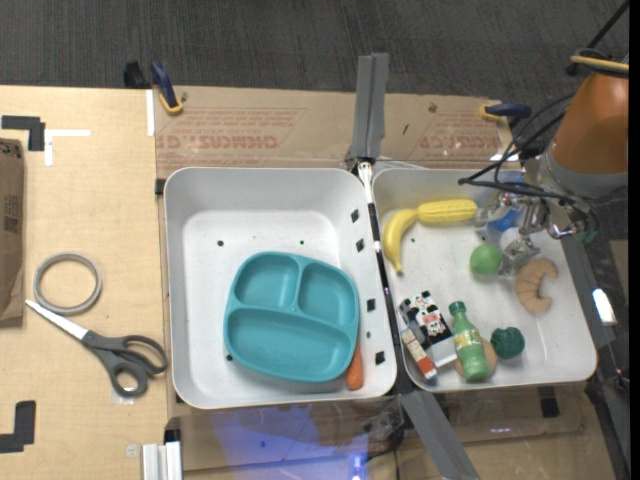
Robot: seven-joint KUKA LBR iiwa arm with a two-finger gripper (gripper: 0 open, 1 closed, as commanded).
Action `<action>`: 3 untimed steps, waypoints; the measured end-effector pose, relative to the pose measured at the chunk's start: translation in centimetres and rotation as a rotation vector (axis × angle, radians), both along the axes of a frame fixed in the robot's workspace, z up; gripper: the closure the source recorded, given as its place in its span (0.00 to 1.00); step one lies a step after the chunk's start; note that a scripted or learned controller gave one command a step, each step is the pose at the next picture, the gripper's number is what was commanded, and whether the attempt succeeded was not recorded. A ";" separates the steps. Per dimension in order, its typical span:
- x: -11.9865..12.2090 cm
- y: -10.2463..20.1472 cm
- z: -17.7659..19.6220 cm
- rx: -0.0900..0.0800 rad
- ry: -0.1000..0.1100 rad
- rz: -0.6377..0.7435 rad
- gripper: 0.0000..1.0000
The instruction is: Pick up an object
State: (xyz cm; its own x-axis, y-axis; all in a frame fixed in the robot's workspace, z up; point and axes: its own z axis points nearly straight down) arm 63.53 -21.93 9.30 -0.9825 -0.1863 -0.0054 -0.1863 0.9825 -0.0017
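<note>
A green ball [485, 259] lies in the right bin [575, 368] just left of the gripper [515, 238], whose grip state I cannot tell, with a croissant [538, 284] beside it, corn [447, 211] and banana [397, 235] behind, and a teal tray [292, 317] in the left bin [190, 268].

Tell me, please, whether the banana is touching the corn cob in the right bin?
Touching: the camera view shows the banana's upper end meeting the left end of the corn cob, with no white floor between them.
</note>
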 end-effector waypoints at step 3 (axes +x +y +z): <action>-3.6 8.8 0.0 0.002 0.000 -0.129 0.00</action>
